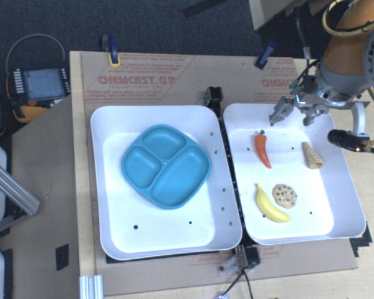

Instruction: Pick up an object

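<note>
So the end effector (295, 111) is hanging over the far edge of the right bin (336, 226), up near the far right of the scene. Its two fingers (278, 114) are spread apart with nothing between them, just bare white bin floor showing underneath. The grey arm (352, 42) with its orange band comes in from the right side.

Four things sit in the right bin. A carrot (262, 149) lies closest to the end effector, a bit nearer to the camera and slightly left of it, pointing lengthwise with its green top toward the far side. Off to the right of the carrot there's an ice cream cone (311, 155), well apart from it and close to the bin's right wall. Nearer still you've got a chocolate chip cookie (285, 195) and a banana (271, 205), the banana curving just beside the cookie on its left and near side, looks like they're touching or very close.

The left bin (112, 229) holds a blue divided plate (166, 166), three compartments, sitting roughly in the middle and turned at an angle.

Both bins rest side by side on a cardboard-covered surface (174, 76) with red print on it.
</note>
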Controlling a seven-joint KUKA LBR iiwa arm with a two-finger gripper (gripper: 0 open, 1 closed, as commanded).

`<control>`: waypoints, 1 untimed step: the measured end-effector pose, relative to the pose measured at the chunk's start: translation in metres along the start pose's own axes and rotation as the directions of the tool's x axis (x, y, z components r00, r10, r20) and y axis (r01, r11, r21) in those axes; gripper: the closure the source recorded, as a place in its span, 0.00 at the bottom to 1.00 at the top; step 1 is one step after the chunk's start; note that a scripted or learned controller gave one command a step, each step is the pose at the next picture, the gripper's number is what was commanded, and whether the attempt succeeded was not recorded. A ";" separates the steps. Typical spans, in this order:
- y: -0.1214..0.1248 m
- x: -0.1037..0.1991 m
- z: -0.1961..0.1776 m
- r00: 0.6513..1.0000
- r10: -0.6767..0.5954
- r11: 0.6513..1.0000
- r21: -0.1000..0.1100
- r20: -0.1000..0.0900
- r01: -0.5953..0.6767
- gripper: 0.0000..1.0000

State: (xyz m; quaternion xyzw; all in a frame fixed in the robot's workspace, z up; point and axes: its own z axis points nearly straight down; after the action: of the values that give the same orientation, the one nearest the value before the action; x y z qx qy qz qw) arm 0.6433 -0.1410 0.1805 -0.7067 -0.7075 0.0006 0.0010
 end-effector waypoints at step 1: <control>-0.001 -0.002 0.064 1.000 0.002 1.000 0.006 -0.001 -0.001 0.00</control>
State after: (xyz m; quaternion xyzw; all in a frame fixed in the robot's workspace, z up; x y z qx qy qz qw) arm 0.6420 -0.1427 0.1164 -0.7072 -0.7070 0.0023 0.0033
